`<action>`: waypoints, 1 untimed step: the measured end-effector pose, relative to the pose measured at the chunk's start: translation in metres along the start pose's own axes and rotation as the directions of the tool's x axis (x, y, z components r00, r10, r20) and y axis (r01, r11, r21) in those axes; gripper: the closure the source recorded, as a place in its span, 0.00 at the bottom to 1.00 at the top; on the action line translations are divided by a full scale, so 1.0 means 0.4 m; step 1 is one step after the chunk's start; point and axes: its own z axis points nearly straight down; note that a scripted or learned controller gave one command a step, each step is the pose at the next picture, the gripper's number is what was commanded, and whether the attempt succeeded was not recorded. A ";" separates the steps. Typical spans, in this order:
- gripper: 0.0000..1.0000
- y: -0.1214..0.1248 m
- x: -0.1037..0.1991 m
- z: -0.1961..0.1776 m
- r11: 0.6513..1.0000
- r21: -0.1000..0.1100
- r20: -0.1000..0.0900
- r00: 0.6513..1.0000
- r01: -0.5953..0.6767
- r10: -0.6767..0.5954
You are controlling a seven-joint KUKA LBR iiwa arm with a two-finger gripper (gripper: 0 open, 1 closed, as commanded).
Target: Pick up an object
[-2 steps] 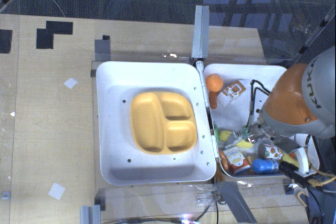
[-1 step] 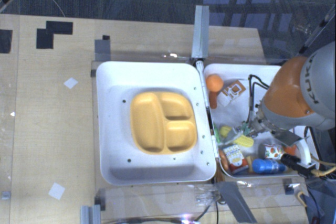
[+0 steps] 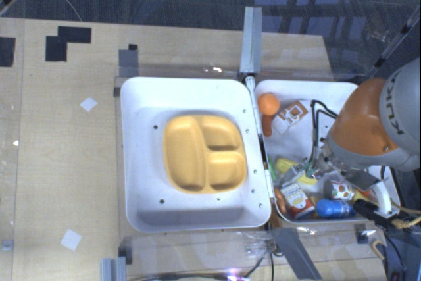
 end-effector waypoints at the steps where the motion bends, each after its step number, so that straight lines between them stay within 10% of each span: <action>1: 0.00 0.107 -0.073 0.005 0.998 0.006 -0.003 0.998 -0.059 0.059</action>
